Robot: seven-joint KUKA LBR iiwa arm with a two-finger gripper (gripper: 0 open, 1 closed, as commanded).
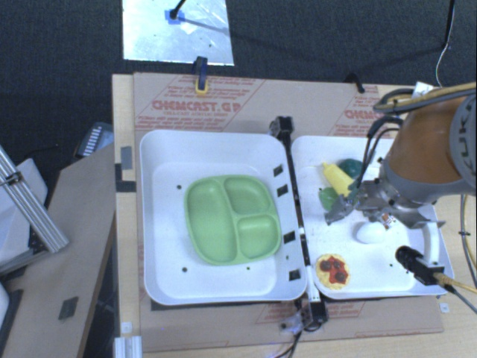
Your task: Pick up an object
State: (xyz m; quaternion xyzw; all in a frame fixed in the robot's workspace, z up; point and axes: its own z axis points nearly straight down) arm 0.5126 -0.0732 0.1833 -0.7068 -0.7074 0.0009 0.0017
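Observation:
My gripper (pixel 339 211) reaches into the right bin (pixel 373 286) from the right, its grey fingers pointing left beside a green toy (pixel 328 198). A yellow banana-like piece (pixel 335 175) lies just above it, next to a dark green object (pixel 350 167). A white egg-shaped object (pixel 368 233) sits below the wrist. A small pizza slice with red topping (pixel 333 270) rests near the bin's front left corner. No object shows between the fingers.
The left bin (pixel 160 162) holds a green divided plate (pixel 229 219). A black divider with clips (pixel 291 200) runs between the bins. The arm's orange band (pixel 421 144) hangs over the right bin's far side.

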